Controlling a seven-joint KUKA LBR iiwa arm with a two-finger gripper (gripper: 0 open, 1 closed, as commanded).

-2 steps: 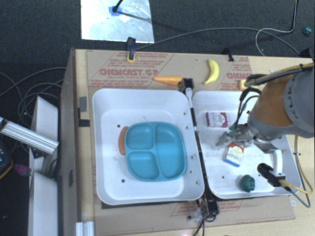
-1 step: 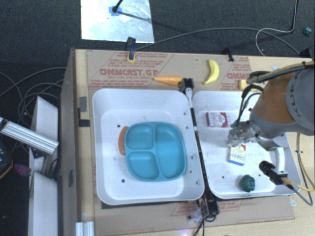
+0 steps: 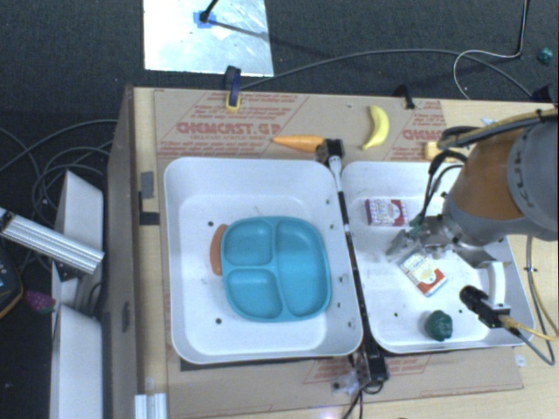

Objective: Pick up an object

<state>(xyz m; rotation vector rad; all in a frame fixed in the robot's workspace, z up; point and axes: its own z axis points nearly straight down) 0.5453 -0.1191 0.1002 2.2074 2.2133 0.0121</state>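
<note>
White plastic is seen in two shallow bins set side by side on the counter (image 3: 262, 116). The grey arm (image 3: 524, 182) is reached in from the right, and the gripper (image 3: 409, 241) is lowered over the floor of the right bin (image 3: 371, 295). Whether the jaws are wide or narrow cannot be told, and nothing is seen held between them.

Three things are found in that bin. A small red-and-white box (image 3: 384, 210) lies just behind the gripper, a red-and-white packet (image 3: 425, 275) lies just beside it toward the front, and a green lump (image 3: 439, 325) lies near the front wall.

In the left bin (image 3: 188, 234) a blue divided plate (image 3: 275, 264) is laid flat, with an orange sausage-shaped piece (image 3: 216, 250) against its left edge. A banana (image 3: 377, 127) and a carrot (image 3: 297, 142) are left on the counter behind the bins.
</note>
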